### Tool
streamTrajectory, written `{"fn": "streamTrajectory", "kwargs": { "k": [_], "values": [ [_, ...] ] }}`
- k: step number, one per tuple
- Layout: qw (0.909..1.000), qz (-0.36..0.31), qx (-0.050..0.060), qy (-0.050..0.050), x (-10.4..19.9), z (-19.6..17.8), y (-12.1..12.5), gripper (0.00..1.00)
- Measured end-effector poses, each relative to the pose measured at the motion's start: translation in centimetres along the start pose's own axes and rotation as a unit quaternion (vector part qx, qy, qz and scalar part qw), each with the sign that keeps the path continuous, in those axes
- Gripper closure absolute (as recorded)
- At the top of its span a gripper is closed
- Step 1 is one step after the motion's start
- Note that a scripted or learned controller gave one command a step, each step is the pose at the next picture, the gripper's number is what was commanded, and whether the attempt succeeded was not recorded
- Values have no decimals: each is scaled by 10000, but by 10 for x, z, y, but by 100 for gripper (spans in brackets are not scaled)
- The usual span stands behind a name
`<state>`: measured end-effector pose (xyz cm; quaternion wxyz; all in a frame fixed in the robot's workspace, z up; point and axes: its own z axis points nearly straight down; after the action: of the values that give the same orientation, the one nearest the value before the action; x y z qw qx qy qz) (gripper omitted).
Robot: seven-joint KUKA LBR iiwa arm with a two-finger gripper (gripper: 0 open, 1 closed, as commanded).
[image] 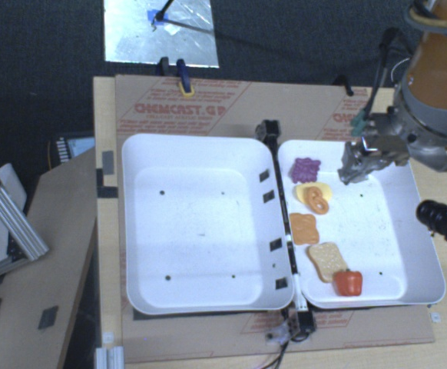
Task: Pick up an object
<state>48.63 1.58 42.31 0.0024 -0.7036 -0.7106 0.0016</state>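
The right bin [396,237] holds several toy foods along its left side: a purple grape cluster [306,169], a yellow and orange piece [316,197], an orange-brown piece [304,228], a tan bread slice [327,260] and a red pepper [348,282]. My gripper [352,173] hangs over the back of the right bin, to the right of the grapes and apart from them. Nothing shows between its fingers.
The left bin [200,221] sits beside the right one, with a black divider and clips [279,206] between them. A shiny metal sheet [160,20] lies at the back. A black cylinder [442,221] juts in at the right edge.
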Motion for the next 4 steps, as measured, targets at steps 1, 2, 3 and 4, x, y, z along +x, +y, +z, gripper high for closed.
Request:
{"fn": "streamTrajectory", "kwargs": {
  "k": [1, 2, 3, 4],
  "values": [
    [10000, -6, -30, 2, 66, 11, 1, 100],
    [10000, 10, -61, 8, 110, -40, 1, 100],
    [10000, 6, -79, 20, 154, -116, 1, 100],
    [10000, 15, -44, 1, 189, -112, 23, 100]
  ]
}}
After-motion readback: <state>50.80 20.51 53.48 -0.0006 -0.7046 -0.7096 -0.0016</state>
